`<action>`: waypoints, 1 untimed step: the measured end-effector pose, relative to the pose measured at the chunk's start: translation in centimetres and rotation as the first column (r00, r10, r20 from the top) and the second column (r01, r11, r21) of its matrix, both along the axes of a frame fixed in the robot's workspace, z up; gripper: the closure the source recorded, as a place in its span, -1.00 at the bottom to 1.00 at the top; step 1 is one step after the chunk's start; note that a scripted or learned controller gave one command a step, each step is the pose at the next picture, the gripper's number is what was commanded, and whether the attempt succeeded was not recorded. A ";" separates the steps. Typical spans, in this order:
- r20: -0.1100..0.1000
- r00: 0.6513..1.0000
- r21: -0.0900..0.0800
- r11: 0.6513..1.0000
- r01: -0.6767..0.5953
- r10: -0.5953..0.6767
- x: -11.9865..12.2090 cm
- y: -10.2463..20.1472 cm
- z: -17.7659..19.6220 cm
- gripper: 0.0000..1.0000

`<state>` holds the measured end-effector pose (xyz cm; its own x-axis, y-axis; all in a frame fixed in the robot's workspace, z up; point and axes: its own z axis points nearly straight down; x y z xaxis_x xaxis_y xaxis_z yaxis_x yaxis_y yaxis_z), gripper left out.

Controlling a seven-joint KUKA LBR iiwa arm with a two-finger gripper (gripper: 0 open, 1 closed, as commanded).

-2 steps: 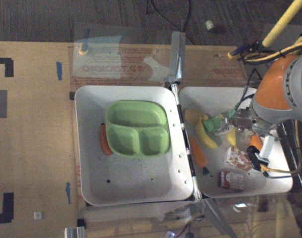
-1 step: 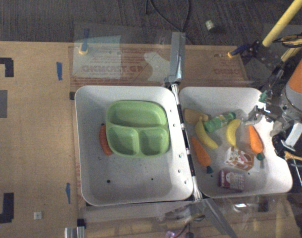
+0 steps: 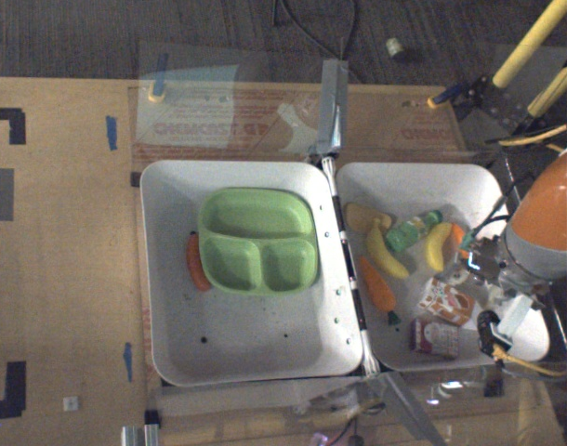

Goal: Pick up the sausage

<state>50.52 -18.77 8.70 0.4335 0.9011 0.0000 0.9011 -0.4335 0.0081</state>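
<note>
Left shallow white bin (image 3: 172, 342): green three-compartment plastic tray (image 3: 258, 240); reddish-orange sausage (image 3: 197, 261) just beside tray's left edge, long axis far-to-near. Gripper (image 3: 483, 272) over right bin's right side, well apart, sausage lying leftward; grip state cannot be told.

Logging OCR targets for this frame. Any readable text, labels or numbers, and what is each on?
Cardboard sheet behind the bins: red printed lettering, seemingly upside down, too blurred to read.
Snack packet in the right bin: printed design, no legible words.
Small can in the right bin: label too small to read.
Nothing else shows writing.
</note>
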 end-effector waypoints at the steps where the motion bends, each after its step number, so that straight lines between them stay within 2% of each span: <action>1: 0.002 1.000 -0.003 1.000 0.003 -0.003 0.0 -0.2 1.1 1.00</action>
